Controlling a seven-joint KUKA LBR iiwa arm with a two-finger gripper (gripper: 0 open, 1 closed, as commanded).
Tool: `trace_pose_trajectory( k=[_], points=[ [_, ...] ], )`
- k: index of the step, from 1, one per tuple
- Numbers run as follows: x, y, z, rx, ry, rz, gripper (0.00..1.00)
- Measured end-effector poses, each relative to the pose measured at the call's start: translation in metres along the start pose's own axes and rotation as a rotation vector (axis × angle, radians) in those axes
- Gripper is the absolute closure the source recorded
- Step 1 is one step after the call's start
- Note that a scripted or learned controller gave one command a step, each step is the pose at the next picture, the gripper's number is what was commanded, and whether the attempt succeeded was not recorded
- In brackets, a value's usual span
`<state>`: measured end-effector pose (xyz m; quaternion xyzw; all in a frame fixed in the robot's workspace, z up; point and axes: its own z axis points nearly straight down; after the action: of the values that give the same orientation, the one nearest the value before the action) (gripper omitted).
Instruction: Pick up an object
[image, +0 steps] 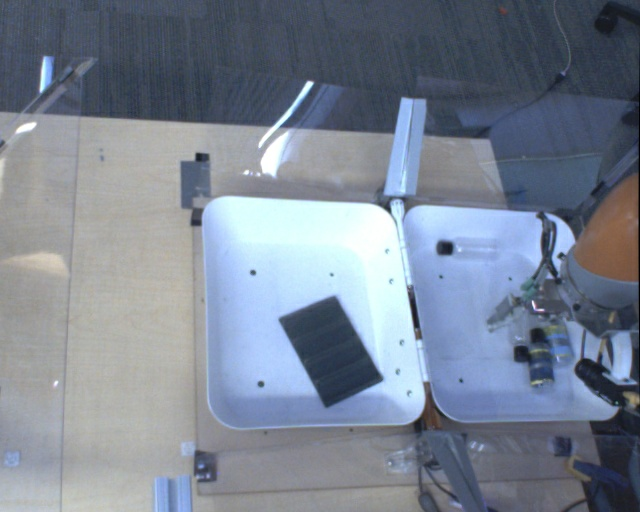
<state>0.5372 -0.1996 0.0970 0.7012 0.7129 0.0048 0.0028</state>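
A dark ribbed rectangular pad lies flat at a slant in the left bin, near its front middle. In the right bin, a clear tube with a black cap rests near the back wall. A small dark bottle-like item with blue and yellow on it lies at the bin's right front, below the wrist. My gripper hangs low over the right bin's middle right, just left of and behind that small item. Nothing is visibly held in it.
The grey arm with its orange band covers the right bin's right side, with cables at the wrist. A metal post stands behind the seam between the bins. A black bracket sits at the left bin's back left corner.
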Motion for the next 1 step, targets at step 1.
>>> trace_pose_trajectory(
  k=[1],
  points=[
    [0.057,0.0125,0.0067,-0.006,-0.004,-0.034,0.0]
  ],
)
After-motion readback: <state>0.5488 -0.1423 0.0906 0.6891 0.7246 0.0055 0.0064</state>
